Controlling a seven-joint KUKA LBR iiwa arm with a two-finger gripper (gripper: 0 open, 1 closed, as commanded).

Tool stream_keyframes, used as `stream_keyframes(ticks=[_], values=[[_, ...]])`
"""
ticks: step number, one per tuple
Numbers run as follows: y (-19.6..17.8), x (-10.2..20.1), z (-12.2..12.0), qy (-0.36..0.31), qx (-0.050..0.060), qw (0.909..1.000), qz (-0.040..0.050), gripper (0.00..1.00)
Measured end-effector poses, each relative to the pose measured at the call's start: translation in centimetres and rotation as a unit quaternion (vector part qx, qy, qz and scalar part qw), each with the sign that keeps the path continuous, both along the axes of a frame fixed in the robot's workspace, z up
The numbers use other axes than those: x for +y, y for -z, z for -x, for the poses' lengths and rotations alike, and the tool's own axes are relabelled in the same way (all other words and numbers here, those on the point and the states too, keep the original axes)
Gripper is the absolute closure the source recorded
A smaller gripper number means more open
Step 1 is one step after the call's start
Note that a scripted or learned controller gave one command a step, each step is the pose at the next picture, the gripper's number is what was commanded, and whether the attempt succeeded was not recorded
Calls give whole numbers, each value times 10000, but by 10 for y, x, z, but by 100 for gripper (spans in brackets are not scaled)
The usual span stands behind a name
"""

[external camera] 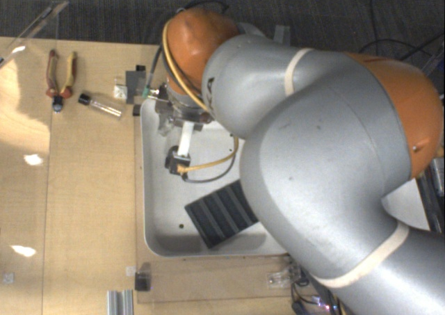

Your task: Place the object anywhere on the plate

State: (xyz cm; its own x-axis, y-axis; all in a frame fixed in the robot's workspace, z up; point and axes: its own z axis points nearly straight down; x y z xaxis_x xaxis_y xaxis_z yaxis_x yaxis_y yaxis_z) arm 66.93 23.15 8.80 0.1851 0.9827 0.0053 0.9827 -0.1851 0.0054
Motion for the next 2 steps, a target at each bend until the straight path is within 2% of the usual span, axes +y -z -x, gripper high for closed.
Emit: stream_keyframes(ticks=[1,2], values=[[-81,5,0,-1926,0,9813,19,100],[-1,-4,16,-3420,-18,9397,26,100]])
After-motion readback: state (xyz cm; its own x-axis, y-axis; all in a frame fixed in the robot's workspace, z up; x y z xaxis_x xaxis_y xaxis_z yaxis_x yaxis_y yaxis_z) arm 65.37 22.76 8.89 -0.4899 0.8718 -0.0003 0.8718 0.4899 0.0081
